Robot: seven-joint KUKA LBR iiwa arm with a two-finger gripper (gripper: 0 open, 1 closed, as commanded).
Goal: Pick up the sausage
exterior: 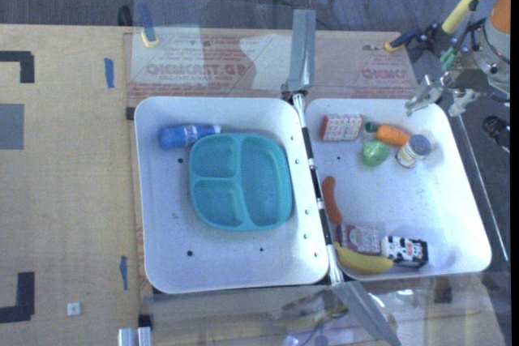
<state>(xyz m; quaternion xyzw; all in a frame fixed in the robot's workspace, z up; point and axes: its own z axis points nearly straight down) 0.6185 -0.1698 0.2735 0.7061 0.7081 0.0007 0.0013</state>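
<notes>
The tan tabletop (65, 198) carries two white bins; dark carpet lies beyond its far edge. The sausage (331, 200) lies against the left wall of the right bin (466, 207). The end effector (442, 91), over that bin's far right corner, is too blurred to tell its state.

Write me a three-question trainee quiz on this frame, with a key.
1. True or false: the sausage lies in the right bin.
2. What sits in the left bin beside the blue bottle? A) teal tray B) carrot C) banana
3. Which edge of its bin is the sausage nearest?

Key: 1 true. 2 A. 3 the left edge, by the divider; the gripper is at the bin's far right corner.
</notes>
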